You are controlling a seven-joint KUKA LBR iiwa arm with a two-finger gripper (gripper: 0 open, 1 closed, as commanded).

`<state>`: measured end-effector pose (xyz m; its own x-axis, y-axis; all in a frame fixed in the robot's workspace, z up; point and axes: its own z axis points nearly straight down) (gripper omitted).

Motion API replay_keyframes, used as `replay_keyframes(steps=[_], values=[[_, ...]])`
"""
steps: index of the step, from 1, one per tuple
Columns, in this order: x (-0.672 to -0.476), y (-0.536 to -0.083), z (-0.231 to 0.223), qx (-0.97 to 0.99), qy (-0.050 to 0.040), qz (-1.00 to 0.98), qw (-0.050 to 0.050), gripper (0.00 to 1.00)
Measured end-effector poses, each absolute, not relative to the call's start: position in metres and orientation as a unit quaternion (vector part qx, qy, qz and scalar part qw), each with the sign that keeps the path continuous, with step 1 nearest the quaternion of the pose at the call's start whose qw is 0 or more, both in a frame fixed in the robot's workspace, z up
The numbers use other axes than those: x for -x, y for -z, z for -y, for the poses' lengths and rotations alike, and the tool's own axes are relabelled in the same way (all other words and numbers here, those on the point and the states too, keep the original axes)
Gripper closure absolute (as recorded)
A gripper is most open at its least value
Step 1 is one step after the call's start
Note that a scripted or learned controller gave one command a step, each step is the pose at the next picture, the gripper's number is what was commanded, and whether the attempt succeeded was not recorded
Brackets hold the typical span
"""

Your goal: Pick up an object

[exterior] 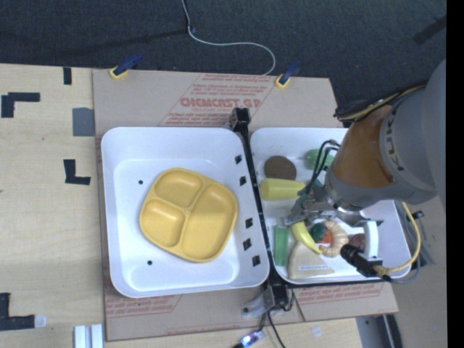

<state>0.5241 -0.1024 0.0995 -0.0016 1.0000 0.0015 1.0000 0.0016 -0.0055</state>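
Nearest the camera, within the right-hand shallow white bin [406,246], a pile is seen — a pale cream wedge-shaped block [310,261], a small yellow banana-shaped toy [303,236] and a green strip [280,245]. Just above that pile the end effector [313,210] is lowered; whether it is apart or together cannot be told. Nothing is seen lifted, so the pick is judged not yet done. Farther back lie a yellow cylinder [281,189] and a brown round piece [280,167] — beyond the pile's left, a yellow divided plastic plate [188,214].

Small toys [312,234] heaped in right bin [395,227] (yellow, green, brown).
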Motion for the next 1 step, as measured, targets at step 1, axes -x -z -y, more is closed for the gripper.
replay_keyframes(steps=[1], values=[[-0.5193, -0.1424, 0.1001, 0.707, 0.0003, 0.707, 0.0, 1.0]])
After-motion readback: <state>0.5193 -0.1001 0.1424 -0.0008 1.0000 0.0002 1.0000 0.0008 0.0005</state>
